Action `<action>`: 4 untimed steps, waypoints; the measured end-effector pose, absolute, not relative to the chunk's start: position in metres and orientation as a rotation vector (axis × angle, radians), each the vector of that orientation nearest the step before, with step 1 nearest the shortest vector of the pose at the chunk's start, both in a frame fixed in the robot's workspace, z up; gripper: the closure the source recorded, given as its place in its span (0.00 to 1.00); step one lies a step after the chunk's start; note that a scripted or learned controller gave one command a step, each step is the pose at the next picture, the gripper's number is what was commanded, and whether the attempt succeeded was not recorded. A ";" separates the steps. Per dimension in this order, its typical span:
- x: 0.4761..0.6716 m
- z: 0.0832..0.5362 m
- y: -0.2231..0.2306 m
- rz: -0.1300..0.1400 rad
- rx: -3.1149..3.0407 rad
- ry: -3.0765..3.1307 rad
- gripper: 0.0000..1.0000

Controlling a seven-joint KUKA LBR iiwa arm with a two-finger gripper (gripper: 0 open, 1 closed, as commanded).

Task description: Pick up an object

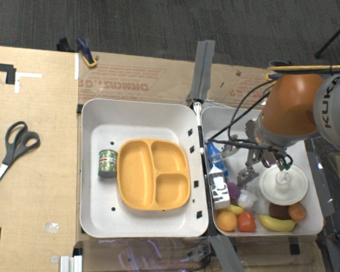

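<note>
Arm with its orange band (291, 105) reaches in from 3 o'clock and hangs over the right bin (311, 226). Claw (259, 165) sits low inside that bin, near its middle, wrapped in cables; I cannot tell how far it is open or whether it has hold of anything.

Things in the right bin relative to the claw:
- white plate (283, 186) just beside it at 4 o'clock
- blue bottle (216, 157) near, at 9 o'clock, against the bin's left wall
- white carton (218, 190) at 8 o'clock, leaning on the same wall
- orange (227, 221) and tomato (246, 222) at 6–7 o'clock, along the front edge, touching each other
- banana (276, 223) at 5 o'clock, front edge
- dark round thing (278, 211) and small orange fruit (296, 212) just above the banana, beside the plate

Left bin (94, 156) holds a yellow divided tray (154, 174) in the middle and a green can (107, 163) just beside the tray at 9 o'clock, well apart from the claw.

Scissors (11, 149) lie on the worktop (27, 210), far at 9 o'clock.
</note>
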State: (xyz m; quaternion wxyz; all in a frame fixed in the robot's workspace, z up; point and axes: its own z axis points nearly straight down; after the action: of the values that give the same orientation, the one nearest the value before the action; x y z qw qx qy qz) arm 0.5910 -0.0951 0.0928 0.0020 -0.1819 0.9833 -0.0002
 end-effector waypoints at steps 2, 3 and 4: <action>0.610 0.104 -0.092 -0.003 -0.544 3.082 1.00; 0.594 0.280 -0.139 -0.002 -0.827 3.024 1.00; 0.578 0.103 -0.127 0.001 -0.452 3.106 1.00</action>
State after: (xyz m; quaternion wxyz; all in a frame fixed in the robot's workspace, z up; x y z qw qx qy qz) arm 0.5781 -0.1275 0.1034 0.0012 -0.1440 0.9896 0.0002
